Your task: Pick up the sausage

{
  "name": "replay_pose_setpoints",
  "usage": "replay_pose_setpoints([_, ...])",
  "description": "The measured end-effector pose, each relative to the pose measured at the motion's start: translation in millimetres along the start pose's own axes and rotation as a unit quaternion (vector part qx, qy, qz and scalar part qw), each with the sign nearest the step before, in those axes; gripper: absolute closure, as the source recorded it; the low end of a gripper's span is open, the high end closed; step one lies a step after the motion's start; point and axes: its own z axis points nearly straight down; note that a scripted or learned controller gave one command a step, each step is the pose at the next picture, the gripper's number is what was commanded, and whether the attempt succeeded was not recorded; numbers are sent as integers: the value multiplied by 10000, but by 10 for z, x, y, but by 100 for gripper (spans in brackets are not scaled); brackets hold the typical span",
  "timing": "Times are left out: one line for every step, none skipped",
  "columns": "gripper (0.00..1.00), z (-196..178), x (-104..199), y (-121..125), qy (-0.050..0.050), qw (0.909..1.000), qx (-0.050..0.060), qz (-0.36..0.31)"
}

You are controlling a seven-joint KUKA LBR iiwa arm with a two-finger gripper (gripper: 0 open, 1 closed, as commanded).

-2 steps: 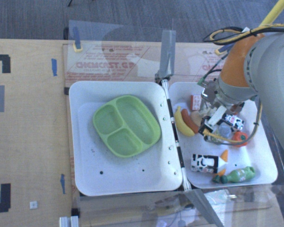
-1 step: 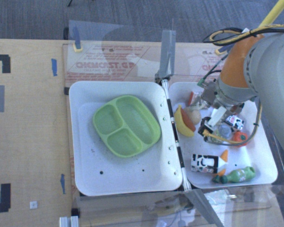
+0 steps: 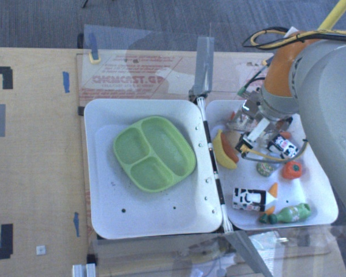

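We are looking at the gripper [image 3: 243, 123] hanging low over the far part of the right bin [image 3: 318, 184], and we cannot tell whether it is open or closed. A small reddish-brown piece [image 3: 233, 119] is showing just beside it, on the side toward the wall between the bins. We are taking this for the sausage, though it is partly hidden and too small for us to be sure. We are not seeing it held.

Just below the gripper in the view, a yellow-and-red fruit [image 3: 225, 150] is lying against that same wall. On the gripper's other side, near it, a cow-patterned box [image 3: 285, 147] is resting. A grey-green round thing [image 3: 266, 168] and a red tomato [image 3: 292, 169] are sitting side by side, a little farther from the gripper.

Farther still, toward the near rim, a second cow-patterned box [image 3: 249, 199] is lying with an orange piece [image 3: 273, 190] just beside it. A green bottle [image 3: 289, 213] is lying on its side beyond them.

Well apart from the gripper, across the wall, the left bin [image 3: 104, 203] is holding a green divided plate [image 3: 154, 153].
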Motion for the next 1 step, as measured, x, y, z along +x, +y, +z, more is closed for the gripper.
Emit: replay_pose_setpoints([100,-74,19,-7,-4,10000,-15,-19])
